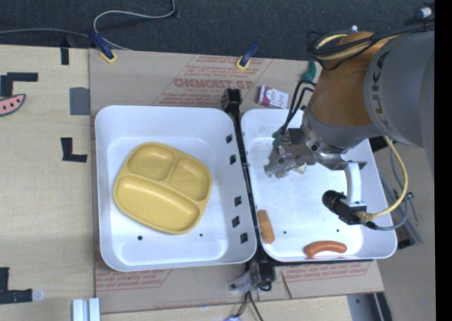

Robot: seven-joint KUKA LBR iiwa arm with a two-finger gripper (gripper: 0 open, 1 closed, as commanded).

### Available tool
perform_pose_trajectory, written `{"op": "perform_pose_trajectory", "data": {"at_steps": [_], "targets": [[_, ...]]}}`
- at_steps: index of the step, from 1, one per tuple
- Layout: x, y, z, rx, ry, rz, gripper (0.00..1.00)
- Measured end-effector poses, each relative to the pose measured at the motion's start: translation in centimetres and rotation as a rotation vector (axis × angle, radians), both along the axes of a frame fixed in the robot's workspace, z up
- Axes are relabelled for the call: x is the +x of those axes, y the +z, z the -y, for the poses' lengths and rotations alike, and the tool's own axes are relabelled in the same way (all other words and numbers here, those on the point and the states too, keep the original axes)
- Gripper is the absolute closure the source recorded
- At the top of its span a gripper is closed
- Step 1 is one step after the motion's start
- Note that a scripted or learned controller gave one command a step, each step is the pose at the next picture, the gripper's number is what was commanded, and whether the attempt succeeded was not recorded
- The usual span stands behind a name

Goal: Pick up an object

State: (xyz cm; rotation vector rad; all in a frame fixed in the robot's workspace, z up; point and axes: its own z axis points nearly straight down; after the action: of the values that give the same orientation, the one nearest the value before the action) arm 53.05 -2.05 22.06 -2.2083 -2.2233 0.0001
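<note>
- My pincer (277, 166) hangs low over the right white plastic bin (367, 245); whether it is spread or pressed together I cannot tell.
- Nearest target, below and slightly left of it: a small orange-brown sausage-shaped piece (265, 226) by the bin's left wall. I judge that I should approach from above, clear of that wall.
- Further below-right lies a red-orange sausage (325, 247).
- Far left: a yellow compartment plate (163, 187) in the left white bin (116, 242), on the cardboard-covered desk (141, 80).

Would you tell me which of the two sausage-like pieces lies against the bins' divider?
The brownish orange piece, standing lengthwise; the redder one lies crosswise by the near wall.
</note>
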Motion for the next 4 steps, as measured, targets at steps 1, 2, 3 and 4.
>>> {"op": "perform_pose_trajectory", "data": {"at_steps": [1, 2, 3, 4], "targets": [[0.0, 0.9, -0.1, 0.002, 0.002, -0.001, 1.0], [1.6, -3.7, -10.4, -0.005, -0.004, 0.002, 1.0], [1.6, -3.7, -10.4, -0.005, -0.004, 0.002, 0.0], [1.6, -2.8, -10.5, -0.005, -0.002, -0.001, 1.0]]}}
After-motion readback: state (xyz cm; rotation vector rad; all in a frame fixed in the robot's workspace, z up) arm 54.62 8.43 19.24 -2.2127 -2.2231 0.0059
